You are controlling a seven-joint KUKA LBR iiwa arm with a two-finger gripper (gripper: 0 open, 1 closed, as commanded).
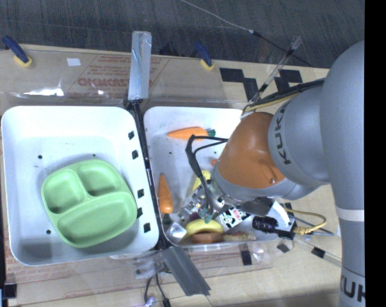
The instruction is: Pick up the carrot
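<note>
Lengthwise, the carrot (pixel 187 133) lies across the right bin (pixel 155 121).

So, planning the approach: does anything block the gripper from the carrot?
Nothing visible. The gripper sits by the banana; bare bin floor lies between it and the carrot near the far wall.

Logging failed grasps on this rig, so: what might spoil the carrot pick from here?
1. Two orange pieces lie in the right bin: one by the far wall, one along the left wall. The wrong one may be targeted.
2. The left one hugs the wall, leaving little finger room.
3. The gripper hangs above cluttered toys, including a yellow piece.
</note>
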